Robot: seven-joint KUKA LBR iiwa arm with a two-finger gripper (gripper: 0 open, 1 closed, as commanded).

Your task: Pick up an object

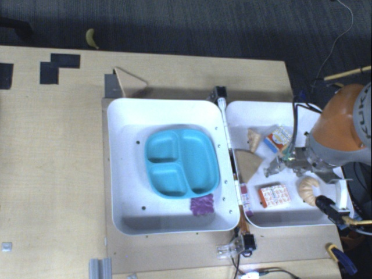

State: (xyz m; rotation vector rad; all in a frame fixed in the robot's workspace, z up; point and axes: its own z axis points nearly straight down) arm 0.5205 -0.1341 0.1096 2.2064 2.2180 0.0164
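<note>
Croissant (308, 189) at tool's (283, 163) 4 o'clock | light, soft, crushable (judging by look) | pinch across middle | tool's spread: cannot tell

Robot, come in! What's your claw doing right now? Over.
Claw low over right bin, grip unclear. Croissant, red packet lie loose there. Left bin: blue tray.

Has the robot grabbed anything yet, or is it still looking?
Nothing looks picked up yet. The grey arm's tool is down inside the right white bin, among the items there. The small red-and-white box and the tan pastry-shaped toy lie on the bin floor. In the left white bin, the blue divided tray and purple bunch sit untouched. Grabbing and lifting are left.
</note>
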